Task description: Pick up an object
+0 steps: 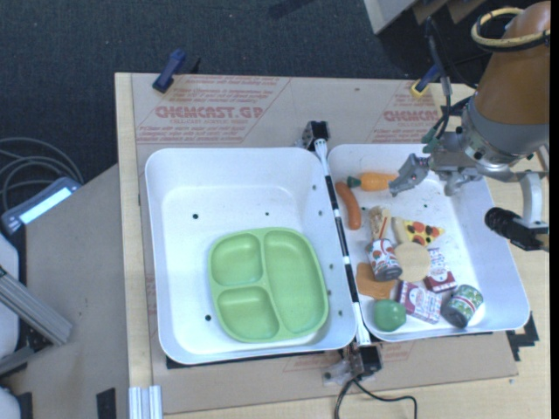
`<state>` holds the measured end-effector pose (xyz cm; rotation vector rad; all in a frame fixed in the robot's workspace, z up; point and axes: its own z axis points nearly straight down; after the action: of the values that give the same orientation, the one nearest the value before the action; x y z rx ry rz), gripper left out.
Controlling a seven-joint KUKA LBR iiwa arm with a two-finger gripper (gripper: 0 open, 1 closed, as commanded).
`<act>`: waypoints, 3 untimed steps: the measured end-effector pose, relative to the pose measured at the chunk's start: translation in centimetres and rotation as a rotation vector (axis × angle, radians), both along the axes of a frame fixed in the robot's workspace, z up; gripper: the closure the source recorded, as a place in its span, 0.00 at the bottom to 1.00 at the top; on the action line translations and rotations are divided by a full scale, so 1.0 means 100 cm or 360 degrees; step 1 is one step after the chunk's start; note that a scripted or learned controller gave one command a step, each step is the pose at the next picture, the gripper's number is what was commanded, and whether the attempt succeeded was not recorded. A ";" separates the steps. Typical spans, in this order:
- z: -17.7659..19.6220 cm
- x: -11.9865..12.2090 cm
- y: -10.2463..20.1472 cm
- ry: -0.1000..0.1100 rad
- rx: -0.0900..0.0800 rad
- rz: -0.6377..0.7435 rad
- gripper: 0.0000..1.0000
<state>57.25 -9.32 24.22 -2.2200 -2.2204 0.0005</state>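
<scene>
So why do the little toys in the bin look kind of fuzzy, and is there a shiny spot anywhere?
Camera view: the whole picture is soft and low in detail, so the small toys in the right bin blur together and their labels cannot be read. Camera view: light is even, and the green tray casts hardly any shadow. Camera view: the left bin looks bright white, without a sharp glare spot.

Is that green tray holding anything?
Empty: all three compartments of the green tray show bare green plastic.
</scene>
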 end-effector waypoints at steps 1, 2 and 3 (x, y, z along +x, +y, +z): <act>-0.058 0.011 0.019 0.0001 0.0000 0.0000 0.00; -0.106 -0.004 -0.013 0.0001 -0.0001 -0.0002 0.00; -0.065 0.046 -0.083 -0.0006 -0.0004 -0.0002 0.00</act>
<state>61.84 -17.66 17.77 -2.2245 -2.2226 -0.0006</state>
